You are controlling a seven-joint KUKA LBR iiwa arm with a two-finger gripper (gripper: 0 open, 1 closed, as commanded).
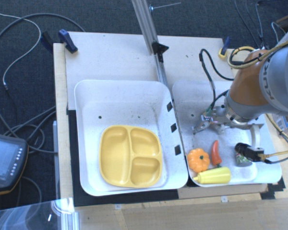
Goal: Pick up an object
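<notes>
I count 2 shallow white bins (pixel 86 97) and 1 yellow divided plastic tray (pixel 130 155). I also see 1 orange toy pumpkin (pixel 198 160), 1 red toy pepper (pixel 215 153) and 1 yellow toy corn cob (pixel 213 176).

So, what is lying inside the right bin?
The right bin holds an orange pumpkin, a red pepper and a yellow corn cob. The arm covers the bin's far right part.

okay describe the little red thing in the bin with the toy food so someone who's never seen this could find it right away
Look at the right white bin, the one the arm reaches into. Near its front edge, small items cluster: an orange pumpkin, a yellow corn-like piece and, just right of the pumpkin, the red pepper. It is the only red item, slim and tapered, standing lengthwise above the yellow piece.
</notes>
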